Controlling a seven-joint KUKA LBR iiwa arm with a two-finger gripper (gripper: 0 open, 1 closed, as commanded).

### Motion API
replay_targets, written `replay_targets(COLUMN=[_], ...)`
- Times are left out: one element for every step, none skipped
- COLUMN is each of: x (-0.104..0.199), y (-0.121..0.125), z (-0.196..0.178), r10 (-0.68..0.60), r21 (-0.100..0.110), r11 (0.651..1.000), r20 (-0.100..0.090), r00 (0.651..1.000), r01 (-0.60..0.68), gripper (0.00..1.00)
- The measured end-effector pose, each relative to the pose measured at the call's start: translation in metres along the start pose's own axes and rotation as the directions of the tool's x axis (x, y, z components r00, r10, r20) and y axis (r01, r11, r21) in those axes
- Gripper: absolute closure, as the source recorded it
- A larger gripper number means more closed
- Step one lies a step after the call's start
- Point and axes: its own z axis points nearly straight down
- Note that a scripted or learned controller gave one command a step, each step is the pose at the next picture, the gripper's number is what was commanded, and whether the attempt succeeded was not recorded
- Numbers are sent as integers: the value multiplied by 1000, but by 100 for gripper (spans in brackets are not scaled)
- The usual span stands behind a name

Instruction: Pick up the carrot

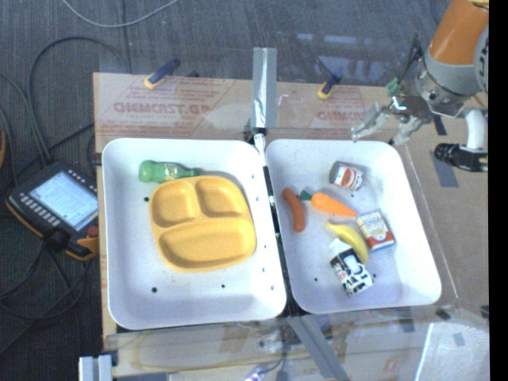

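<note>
Carrot [332,205]: lies in the right bin [413,213], near its middle, tip toward the bin's right edge.
Sausage [295,210]: just left of the carrot.
Banana [350,239]: just below the carrot.
Can [346,176]: above the carrot, apart.
Pincer [384,125]: fingers apart, holding nothing, above the bin's top right corner.
Left bin [127,236]: holds a yellow tray [203,221] and a green bottle [164,171].
</note>
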Motion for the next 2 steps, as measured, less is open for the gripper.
replay_targets(x=[15,56], y=[-51,-55], z=[108,167], r10=[-75,-513], r21=[2,-10], r11=[997,858], r20=[1,13], r00=[997,858], r01=[75,513], gripper=[0,0])
